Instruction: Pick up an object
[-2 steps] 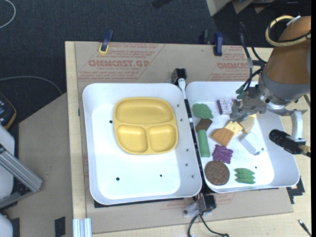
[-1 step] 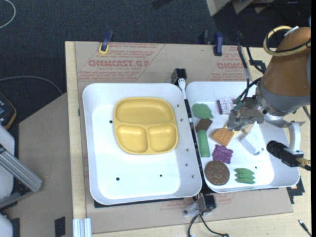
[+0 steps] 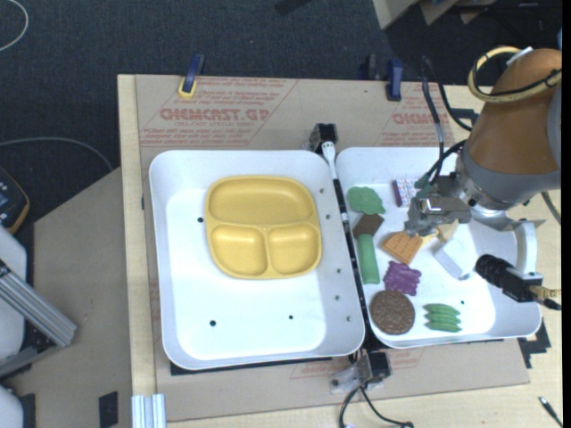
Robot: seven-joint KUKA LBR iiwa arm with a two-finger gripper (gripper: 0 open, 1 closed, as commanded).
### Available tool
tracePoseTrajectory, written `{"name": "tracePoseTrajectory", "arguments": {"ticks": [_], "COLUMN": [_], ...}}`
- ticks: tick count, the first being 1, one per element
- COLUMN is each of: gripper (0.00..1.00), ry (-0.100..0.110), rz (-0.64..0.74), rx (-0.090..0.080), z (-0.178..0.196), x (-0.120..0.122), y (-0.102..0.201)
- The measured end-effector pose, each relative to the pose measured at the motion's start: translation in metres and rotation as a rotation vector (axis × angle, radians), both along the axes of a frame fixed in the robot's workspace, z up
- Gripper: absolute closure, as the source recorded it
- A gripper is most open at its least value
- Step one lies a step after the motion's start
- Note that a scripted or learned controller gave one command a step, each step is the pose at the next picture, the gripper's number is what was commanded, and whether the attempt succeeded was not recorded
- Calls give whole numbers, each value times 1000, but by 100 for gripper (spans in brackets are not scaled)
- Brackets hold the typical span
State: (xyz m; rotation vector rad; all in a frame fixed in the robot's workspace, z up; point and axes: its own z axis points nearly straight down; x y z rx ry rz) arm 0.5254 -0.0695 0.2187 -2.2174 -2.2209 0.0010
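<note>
A robotics lab; clamped bench board (image 3: 268, 105), loose cables (image 3: 375, 408), white bins (image 3: 169, 239).

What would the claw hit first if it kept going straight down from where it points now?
Most likely the orange waffle-like piece in the right bin: the claw sits just above its upper edge, pointing down. Height is hard to judge from this slanted view, so it might instead land on the bin floor beside it.

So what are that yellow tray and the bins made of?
The yellow tray looks like moulded plastic with a matte finish: one even colour, rounded compartment walls, soft highlights. The bins seem to be thin white plastic, slightly glossy, with rounded corners and rolled rims. Neither is certain from above.
</note>
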Motion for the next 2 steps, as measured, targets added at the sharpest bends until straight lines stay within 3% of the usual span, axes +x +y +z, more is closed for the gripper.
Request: {"name": "tracePoseTrajectory", "arguments": {"ticks": [1,2], "gripper": [100,100], "ry": [0,-5], "rz": [-3,-1], "rx": [-1,-2], "z": [-2,-2], "x": [-10,1], "y": [-12,-11]}}
